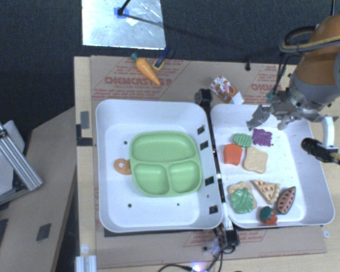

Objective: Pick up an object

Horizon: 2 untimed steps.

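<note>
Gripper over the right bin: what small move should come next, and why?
Probably a short descent onto the purple toy. The gripper hovers at the right bin's far end with nothing seen between its jaws, and that piece lies just below it, a little apart from the green piece.

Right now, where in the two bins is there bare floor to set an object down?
Left bin: open floor all round the green tray, apart from the pretzel on its left. Right bin: bare along the right side. The toy food from purple grapes to strawberry is crowded.
</note>
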### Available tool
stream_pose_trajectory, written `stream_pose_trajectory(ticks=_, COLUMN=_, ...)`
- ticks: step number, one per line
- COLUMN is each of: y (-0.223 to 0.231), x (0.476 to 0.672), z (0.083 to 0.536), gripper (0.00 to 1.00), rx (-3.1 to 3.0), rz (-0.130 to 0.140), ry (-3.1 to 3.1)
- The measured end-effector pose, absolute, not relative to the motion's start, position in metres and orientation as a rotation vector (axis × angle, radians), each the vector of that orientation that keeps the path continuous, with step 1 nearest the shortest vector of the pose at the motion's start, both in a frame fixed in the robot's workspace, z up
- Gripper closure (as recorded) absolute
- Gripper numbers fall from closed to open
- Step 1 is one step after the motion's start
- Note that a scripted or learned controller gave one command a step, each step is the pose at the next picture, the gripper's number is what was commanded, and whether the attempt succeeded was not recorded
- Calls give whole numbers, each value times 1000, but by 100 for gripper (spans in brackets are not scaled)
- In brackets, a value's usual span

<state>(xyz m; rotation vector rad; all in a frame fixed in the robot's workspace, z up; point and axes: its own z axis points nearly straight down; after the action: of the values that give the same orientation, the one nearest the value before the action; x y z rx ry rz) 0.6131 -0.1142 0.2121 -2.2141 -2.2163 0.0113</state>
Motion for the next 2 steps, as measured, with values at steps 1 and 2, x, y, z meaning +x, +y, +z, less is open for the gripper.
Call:
stream_pose_trajectory(ticks=1, y=-114, x=616, z=220, gripper=0, rx=-2219, rz=-1, ry=-2226)
stream_pose_trajectory(ticks=2, y=-116, x=614, z=158, gripper=0, rx=-2219, rz=3, ry=-2222)
